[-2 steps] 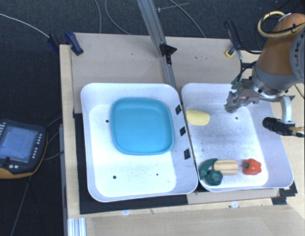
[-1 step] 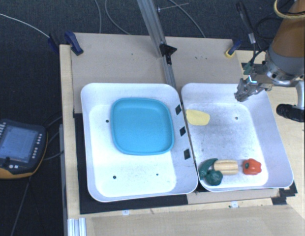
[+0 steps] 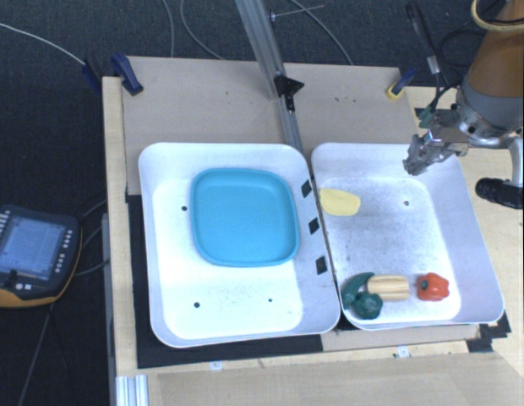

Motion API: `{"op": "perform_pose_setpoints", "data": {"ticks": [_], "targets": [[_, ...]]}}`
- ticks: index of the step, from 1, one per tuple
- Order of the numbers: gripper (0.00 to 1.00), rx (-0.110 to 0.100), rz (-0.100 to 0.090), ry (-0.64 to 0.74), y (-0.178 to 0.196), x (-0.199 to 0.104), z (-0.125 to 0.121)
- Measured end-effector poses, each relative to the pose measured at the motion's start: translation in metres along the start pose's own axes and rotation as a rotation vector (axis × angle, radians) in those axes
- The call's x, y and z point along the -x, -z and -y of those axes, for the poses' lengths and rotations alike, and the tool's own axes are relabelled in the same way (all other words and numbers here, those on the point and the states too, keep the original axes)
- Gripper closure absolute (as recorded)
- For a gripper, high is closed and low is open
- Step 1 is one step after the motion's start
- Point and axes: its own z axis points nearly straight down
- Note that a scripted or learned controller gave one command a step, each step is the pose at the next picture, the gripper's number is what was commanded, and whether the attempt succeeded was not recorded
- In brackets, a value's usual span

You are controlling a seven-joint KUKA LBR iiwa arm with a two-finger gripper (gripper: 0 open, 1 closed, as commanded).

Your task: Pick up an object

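Smooth, glossy blue plastic plate (image 3: 244, 216); white bins (image 3: 161, 311) matt, speckled grey in places; bench (image 3: 203, 100) looks like bare wood, perhaps.

light: even, bright overhead | shadows: soft, faint under bin rims | glare: white bins (image 3: 245, 328) near blown out | focus: soft overall, low-res | gripper (image 3: 423, 155) slightly smeared | edges: no obvious distortion

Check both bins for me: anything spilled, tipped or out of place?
Nothing stands out. The blue plate lies flat in the left bin; the right bin holds a yellow piece, green item, tan roll and red pepper.
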Motion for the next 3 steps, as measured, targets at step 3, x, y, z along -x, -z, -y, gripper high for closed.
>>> {"op": "perform_pose_setpoints", "data": {"ticks": [3], "targets": [[1.0, -0.001, -0.001, 0.003, -0.001, -0.148, -0.009]]}}
